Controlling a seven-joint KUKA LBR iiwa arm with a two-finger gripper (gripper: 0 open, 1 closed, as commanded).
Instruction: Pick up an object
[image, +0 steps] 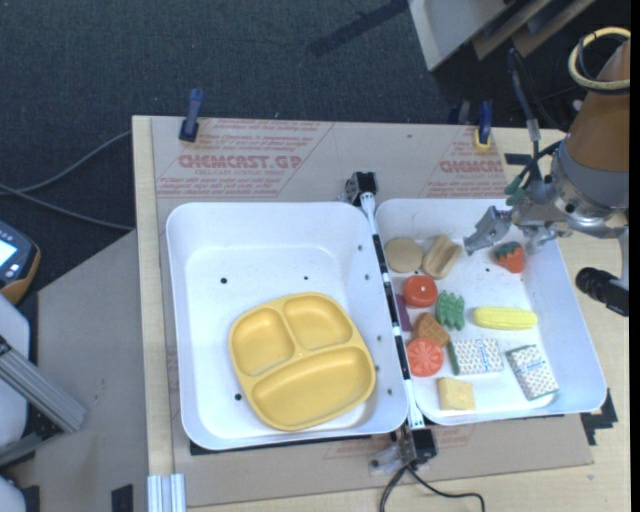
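Observation:
My gripper (506, 238) hangs over the far part of the right bin (575, 330), its fingers spread open. Just below it, a small red toy fruit with a green top (512, 258) lies on the bin floor, roughly between the fingertips and not gripped. Other toys in this bin: a round tan bun (403, 254), a tan bread piece (440, 256), a red tomato (420, 291), a green vegetable (450, 310), a yellow corn cob (504, 318), a red slice (424, 356) and a yellow block (456, 393).
The left bin (200, 250) holds a yellow divided plate (302, 360). Two printed packets (478, 355) (532, 370) lie in the near part of the right bin. A black clamp (362, 186) sits where the bins meet at the back.

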